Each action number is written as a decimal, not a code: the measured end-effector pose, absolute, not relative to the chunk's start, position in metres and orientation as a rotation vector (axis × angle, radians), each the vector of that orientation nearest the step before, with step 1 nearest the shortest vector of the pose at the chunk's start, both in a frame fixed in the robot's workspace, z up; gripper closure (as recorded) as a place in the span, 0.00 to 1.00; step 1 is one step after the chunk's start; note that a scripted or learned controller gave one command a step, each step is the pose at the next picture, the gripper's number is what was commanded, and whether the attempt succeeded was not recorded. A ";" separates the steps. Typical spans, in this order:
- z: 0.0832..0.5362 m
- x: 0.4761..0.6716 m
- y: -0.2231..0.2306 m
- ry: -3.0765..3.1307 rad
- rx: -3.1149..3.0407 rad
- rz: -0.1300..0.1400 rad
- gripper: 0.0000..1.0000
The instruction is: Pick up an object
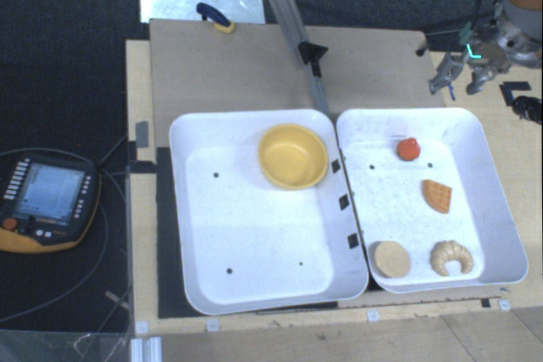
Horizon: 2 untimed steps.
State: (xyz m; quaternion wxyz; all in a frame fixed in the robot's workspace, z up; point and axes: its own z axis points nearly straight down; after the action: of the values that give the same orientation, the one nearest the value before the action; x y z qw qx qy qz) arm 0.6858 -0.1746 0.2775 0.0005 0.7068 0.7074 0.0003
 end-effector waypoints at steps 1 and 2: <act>0.277 0.686 -0.175 2.222 2.220 0.001 0.00; 0.217 0.679 -0.177 2.224 2.224 -0.003 0.00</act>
State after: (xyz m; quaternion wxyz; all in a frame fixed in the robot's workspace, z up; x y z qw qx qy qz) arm 0.6793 -0.1768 0.2174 -0.0015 0.7071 0.7071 -0.0010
